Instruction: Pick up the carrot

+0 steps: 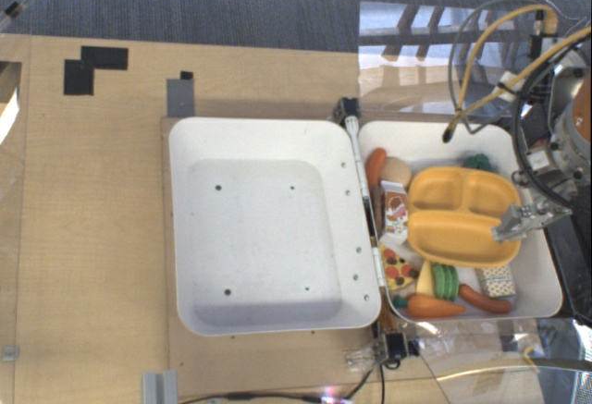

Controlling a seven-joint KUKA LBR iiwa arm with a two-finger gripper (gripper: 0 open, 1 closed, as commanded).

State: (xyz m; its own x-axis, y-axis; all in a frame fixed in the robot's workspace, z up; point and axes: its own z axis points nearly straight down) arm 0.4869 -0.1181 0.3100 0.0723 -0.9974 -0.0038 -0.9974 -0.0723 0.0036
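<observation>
We read the carrot (pixel 435 306) as the orange tapered piece lying flat at approx. 7 o'clock in the right bin (pixel 553 300), close to the near wall. It's wedged in w/ neighbours: a green veg (pixel 445 282) just at its 12, a pizza slice (pixel 399 269) at its 10, and a brownish sausage (pixel 486 300) just off its tip at 3. The clutter looks simply dumped there, so things lie wherever they settled, not sorted.

The yellow tray (pixel 461 213) takes up the bin's middle and sits partly on top of other items, which pushes the small stuff to the edges. That's prob. why the carrot ends up hard against the rim.

The gripper (pixel 518 224) hangs over the tray's 3 o'clock edge, w/ the arm coming in from the right. From there the carrot is off toward 7–8 o'clock, well apart. Nothing is between its tips as far as we see; whether it's wide or narrow, we can't tell, since it's small and slanted in this view.

We judge the pick as not yet begun: the approach comes first. We'd expect trouble from the near wall and the sausage, w/ little room either side of the carrot. The left bin (pixel 185 208) sits at 9 o'clock on the surface (pixel 83 236), a likely drop spot.
</observation>
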